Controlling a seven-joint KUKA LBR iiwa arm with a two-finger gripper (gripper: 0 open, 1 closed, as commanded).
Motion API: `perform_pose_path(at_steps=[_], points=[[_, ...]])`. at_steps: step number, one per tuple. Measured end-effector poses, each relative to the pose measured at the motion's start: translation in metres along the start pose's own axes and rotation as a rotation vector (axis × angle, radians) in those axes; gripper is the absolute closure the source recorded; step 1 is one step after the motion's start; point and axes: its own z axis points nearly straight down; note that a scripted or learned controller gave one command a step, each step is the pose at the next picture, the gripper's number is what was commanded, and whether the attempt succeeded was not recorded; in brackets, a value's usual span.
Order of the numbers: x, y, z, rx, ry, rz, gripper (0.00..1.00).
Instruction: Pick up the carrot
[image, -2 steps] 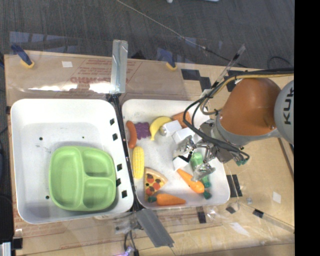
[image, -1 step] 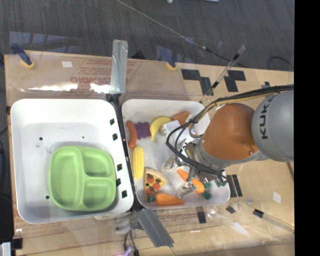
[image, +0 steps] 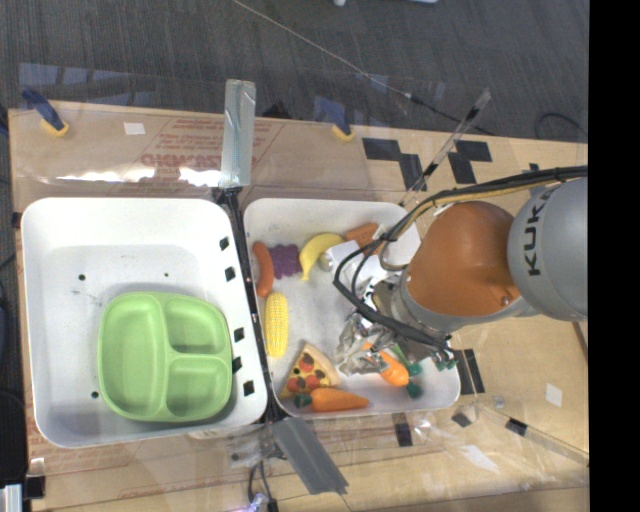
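A small orange carrot with a green top (image: 396, 371) lies near the front right corner of the right bin (image: 440, 398). My gripper (image: 360, 350) is low in that bin, right at the carrot's left end and touching or overlapping it. The wrist's orange band (image: 462, 262) hides what is behind it. A longer, plain orange carrot-like piece (image: 336, 401) lies along the bin's front wall, left of the gripper and apart from it.
The right bin also holds a pizza slice (image: 312, 369), a corn cob (image: 276, 324), a sausage (image: 263, 268), purple grapes (image: 286, 261), a banana (image: 319, 248) and an orange piece (image: 362, 234) at the back. A green divided plate (image: 166, 354) sits in the left bin (image: 60, 240).
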Motion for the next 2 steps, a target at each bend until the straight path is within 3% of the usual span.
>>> perform_pose_path(at_steps=[1, 2], points=[[-0.001, -0.047, 0.011, -0.003, 0.006, -0.194, 1.00], [0.003, -0.046, -0.118, 0.006, 0.000, -0.307, 1.00]])
